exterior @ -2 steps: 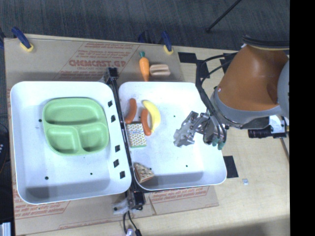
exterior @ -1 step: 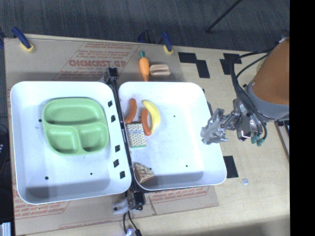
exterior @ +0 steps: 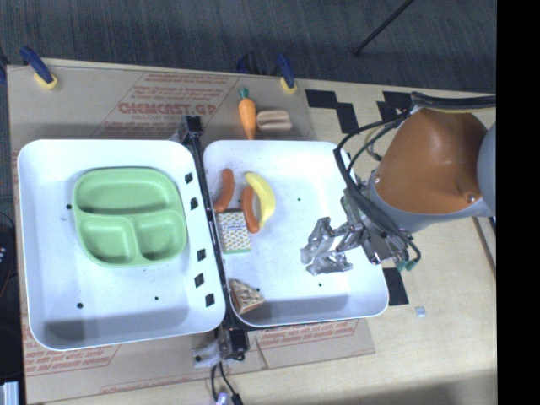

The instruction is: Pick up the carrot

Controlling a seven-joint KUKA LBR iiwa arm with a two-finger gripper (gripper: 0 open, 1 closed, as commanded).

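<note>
Carrot (exterior: 246, 116): lies outside both bins, on the bench just behind the right bin (exterior: 354, 302), beside a small bun (exterior: 273, 121); you must reach past the rim.
Gripper (exterior: 325, 250): hangs low over the right bin's floor, well apart from the carrot; grip state cannot be told.
Right bin: banana (exterior: 263, 197), two sausages (exterior: 224, 189), cracker box (exterior: 234, 231), sandwich wedge (exterior: 245, 295).
Left bin (exterior: 38, 226): green divided tray (exterior: 128, 216).

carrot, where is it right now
The carrot lies on the bench beyond the right bin's far rim, outside it, just left of a hot dog bun.
</note>
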